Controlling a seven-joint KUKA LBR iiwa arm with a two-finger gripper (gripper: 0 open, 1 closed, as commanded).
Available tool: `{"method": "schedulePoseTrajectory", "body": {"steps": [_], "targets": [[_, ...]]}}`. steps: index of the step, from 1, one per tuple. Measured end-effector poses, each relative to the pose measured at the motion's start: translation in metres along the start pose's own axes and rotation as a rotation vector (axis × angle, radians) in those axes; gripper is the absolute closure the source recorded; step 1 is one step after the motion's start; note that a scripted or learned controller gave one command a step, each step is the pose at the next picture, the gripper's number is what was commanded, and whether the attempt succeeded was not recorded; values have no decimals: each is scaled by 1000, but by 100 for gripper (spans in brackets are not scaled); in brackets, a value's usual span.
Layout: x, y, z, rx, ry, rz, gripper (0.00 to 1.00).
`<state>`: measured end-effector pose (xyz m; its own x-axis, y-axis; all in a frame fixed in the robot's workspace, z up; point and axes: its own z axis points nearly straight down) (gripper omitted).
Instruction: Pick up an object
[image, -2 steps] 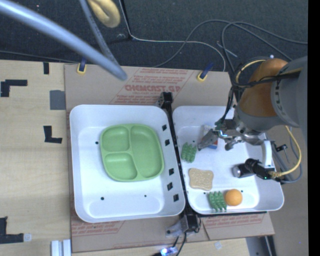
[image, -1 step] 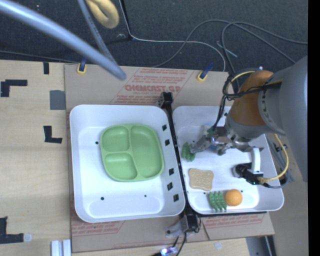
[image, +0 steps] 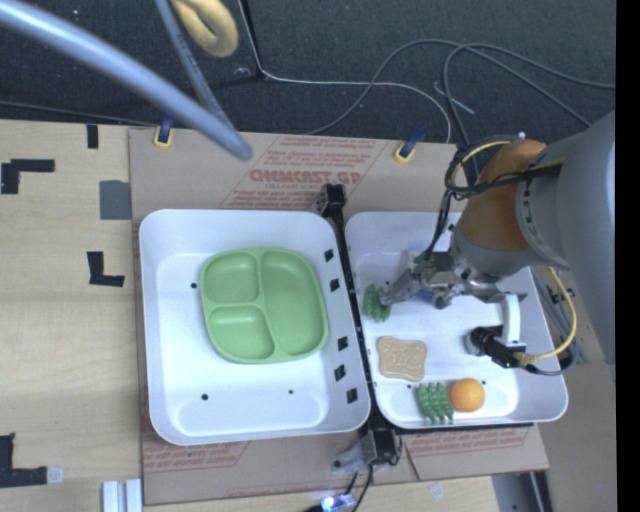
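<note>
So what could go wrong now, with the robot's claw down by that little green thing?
1. The gripper is low in the right bin, beside the small green object that sits near the bin's left wall. It might just nudge the object against the wall rather than grab it.
2. The toast slice lies just below, so a sweep could knock it.

Green tray (image: 265, 304) in left bin (image: 160, 330).
</note>
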<state>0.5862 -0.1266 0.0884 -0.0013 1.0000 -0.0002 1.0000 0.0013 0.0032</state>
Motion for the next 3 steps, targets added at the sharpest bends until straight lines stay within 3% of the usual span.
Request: {"method": "schedulePoseTrajectory", "body": {"steps": [1,3], "targets": [[3,3,-13,-7,4,-2,100],[10,8,-118,-1,-1,0,100]]}}
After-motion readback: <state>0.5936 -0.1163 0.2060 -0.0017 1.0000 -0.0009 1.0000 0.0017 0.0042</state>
